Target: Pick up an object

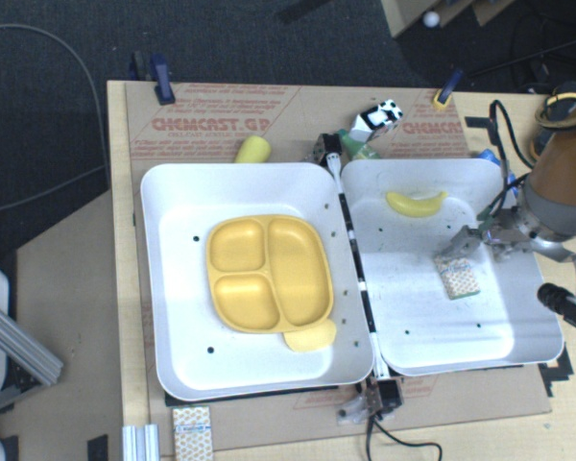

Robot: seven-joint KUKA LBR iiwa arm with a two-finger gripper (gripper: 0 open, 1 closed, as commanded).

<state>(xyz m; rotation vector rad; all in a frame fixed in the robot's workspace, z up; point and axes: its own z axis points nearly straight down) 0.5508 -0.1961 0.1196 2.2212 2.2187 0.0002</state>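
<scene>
We are looking down on the two white bins, and the arm point(557, 176) is reaching in over the right bin point(518, 339). Its pincer point(468, 242) is hanging low above that bin's floor, near the middle. We are not making out from this angle how wide the pincer is standing, nor whether anything sits in it.

Just below the pincer, nearly under its tip, a small flat patterned packet point(459, 279) is lying on the bin floor; we cannot tell whether the pincer is touching it. Up and to the left of the pincer, near the far wall of the same bin, a yellow banana point(415, 203) is resting on its curve, apart from the pincer.

Well to the left of the pincer, in the left bin point(173, 257), a yellow divided plate point(269, 273) is sitting, with a pale yellow piece point(310, 336) tucked against its near edge. Beyond the bins, far up-left of the pincer, a yellow cylinder point(253, 149) is lying on the bench board point(211, 113), and a black-and-white toy point(378, 117) is standing closer, above the banana.
</scene>
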